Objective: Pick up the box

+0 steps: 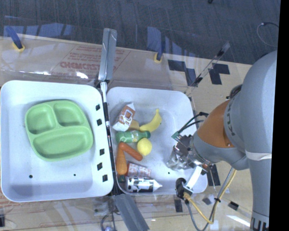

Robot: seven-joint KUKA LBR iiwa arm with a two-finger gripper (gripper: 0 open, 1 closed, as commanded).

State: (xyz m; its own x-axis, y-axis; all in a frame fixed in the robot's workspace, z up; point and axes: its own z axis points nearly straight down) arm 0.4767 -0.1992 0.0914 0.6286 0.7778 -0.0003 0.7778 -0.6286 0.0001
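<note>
A view from above shows two shallow white bins side by side on a counter [51, 59]. The left bin [11, 178] carries a green divided tray [59, 129]. The right bin [179, 102] holds a cluster of small items along its left side.

The end effector [181, 157] of the grey arm [245, 122] sits low over the right part of the right bin, over bare floor, well apart from the items. Whether it is apart or together cannot be told from here, and nothing shows in its grip. This looks like the approach step: the box is not yet picked up.

The box [125, 116] appears to be the small white carton with orange-red print, lying tilted at the far left of the cluster, beside a banana [153, 121]. Near it lie a lemon [144, 146], a carrot [121, 160] and a black-and-white carton [142, 184].

The next move likely calls for travelling left and farther back, then descending onto the carton without catching the banana.
</note>
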